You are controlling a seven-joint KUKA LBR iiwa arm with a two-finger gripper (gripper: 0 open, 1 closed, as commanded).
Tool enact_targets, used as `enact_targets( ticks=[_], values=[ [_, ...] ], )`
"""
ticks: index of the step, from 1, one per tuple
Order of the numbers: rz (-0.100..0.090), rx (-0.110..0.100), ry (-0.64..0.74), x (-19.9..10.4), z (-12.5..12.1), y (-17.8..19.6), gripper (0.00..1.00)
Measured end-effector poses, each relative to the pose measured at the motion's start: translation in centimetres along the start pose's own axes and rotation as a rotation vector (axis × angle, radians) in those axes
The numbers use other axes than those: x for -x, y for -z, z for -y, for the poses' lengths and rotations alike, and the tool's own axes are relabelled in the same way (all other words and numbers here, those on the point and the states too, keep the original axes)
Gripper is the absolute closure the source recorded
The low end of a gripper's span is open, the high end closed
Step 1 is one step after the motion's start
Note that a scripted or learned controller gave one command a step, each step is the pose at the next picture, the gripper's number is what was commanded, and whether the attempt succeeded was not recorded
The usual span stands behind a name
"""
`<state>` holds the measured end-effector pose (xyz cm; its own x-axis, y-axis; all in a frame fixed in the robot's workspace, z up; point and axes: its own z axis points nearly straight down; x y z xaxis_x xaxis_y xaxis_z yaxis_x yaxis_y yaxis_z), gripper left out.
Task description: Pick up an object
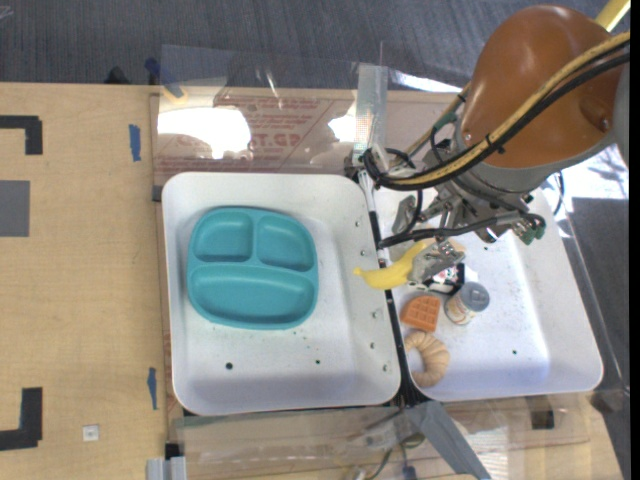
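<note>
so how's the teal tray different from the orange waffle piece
The teal tray lies alone in the left bin; the orange waffle piece lies in the right bin, crowded among other small items. The tray is far bigger, covering much of its bin's floor, while the waffle piece is tiny. The tray has three smooth compartments; the waffle piece shows a grid pattern. Both lie flat.

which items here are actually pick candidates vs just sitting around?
For the job: gripper low over the right bin; under and beside it the banana, waffle, croissant and a small round lid.

Lying about: teal divided plate in the left bin, well away from the arm.
</note>
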<state>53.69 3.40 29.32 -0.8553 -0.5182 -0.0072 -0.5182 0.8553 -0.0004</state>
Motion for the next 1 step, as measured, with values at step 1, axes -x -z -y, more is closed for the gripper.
enact_targets(
  ticks=[1],
  values=[
    [-0.002, 0.003, -0.017, -0.56, -7.90, -1.57, 1.00]
  ],
)
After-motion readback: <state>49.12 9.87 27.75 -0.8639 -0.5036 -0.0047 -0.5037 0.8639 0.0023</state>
